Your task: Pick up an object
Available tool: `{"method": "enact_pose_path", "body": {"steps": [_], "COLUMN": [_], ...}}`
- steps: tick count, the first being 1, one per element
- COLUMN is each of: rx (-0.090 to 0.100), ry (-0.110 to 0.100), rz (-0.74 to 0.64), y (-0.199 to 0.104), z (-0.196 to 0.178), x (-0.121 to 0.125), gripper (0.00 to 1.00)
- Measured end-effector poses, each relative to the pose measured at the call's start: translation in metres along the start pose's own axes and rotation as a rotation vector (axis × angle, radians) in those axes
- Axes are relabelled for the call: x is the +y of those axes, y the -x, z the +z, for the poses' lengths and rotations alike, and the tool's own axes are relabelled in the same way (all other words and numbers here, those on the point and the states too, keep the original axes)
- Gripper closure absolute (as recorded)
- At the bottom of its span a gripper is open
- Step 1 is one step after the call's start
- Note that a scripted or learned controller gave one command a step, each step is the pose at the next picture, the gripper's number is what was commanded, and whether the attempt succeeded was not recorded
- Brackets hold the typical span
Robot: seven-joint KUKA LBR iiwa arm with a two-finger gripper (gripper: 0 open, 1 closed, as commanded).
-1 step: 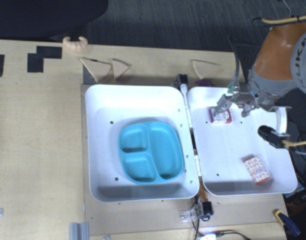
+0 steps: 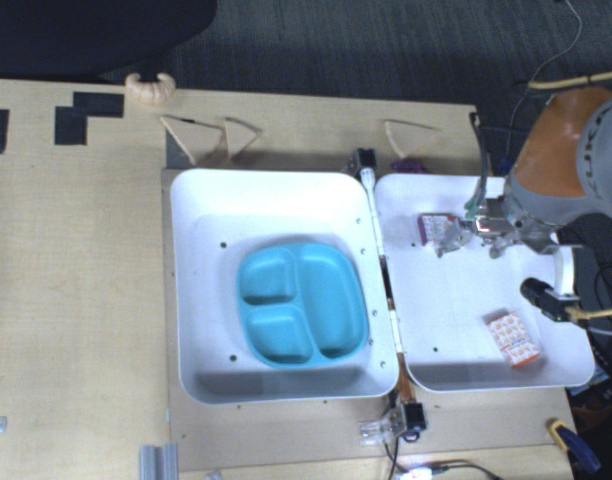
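The counter (image 2: 76,298) carries two white bins side by side. The left bin (image 2: 201,268) holds a blue divided tray (image 2: 302,301), lying flat near the centre. The right bin (image 2: 426,318) holds two candidates for picking: a small purple-and-white packet (image 2: 433,228) near the far left part, and a patterned red-and-white box (image 2: 513,337) toward the near right corner, well apart from the packet.

The gripper (image 2: 468,240) hangs low in the right bin, just beside the packet. Whether the fingers are apart or together cannot be told, and no object is visible between them.

Judged step: approach, grasp not confirmed. The next move calls for centring on the packet, closing and lifting straight up.
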State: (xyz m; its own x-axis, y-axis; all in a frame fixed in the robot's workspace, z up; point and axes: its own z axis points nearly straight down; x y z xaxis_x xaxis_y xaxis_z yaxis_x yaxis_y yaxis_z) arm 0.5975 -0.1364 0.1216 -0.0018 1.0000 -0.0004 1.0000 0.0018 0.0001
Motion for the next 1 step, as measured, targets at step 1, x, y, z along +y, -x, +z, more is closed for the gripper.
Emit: {"method": "enact_pose_path", "body": {"steps": [1], "rx": [0.0], "ry": [0.006], "rz": [-0.001], "y": [0.0042], "z": [0.0346], "x": [-0.0445], "gripper": [0.0]}}
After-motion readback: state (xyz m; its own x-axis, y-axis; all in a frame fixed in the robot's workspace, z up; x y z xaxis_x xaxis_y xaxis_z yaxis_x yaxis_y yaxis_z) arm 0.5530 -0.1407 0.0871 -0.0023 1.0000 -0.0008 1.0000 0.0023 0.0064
